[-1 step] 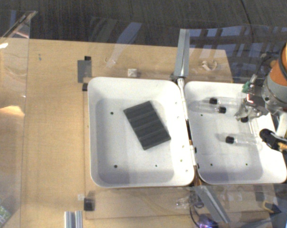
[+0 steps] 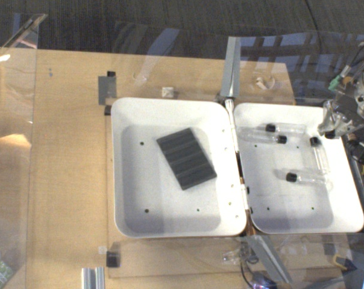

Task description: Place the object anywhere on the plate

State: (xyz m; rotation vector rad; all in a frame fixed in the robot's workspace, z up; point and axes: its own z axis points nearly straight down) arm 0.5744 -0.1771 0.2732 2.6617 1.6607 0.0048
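A wooden bench [image 2: 61,179] seen from above at a slant carries two shallow white bins side by side. The left bin [image 2: 125,218], in the centre of the frame, holds a dark grey ribbed rectangular plate [image 2: 186,158] lying flat on its floor, turned so its long axis runs from upper left to lower right. The right bin [image 2: 351,221] holds several clear tubes with black caps, any of which could be the object to move. One tube [image 2: 257,136] lies near the upper left of that bin, roughly horizontal with its cap to the right, and a second capped tube sits just above it. Another tube [image 2: 319,158] lies along the bin's right side, long axis nearly vertical in the frame, its cap at the upper end. A fourth tube [image 2: 308,177] rests near the bin's middle, roughly horizontal, cap pointing left. The gripper [image 2: 328,127] sits at the upper right corner of the right bin, close to the capped end of the vertical tube; whether it is released or clenched cannot be told (it is small and partly cut off at the frame's right edge), and nothing is visibly held in it. The task looks barely begun: every tube lies in the right bin, nothing rests on the plate, and picking, carrying and placing all remain.
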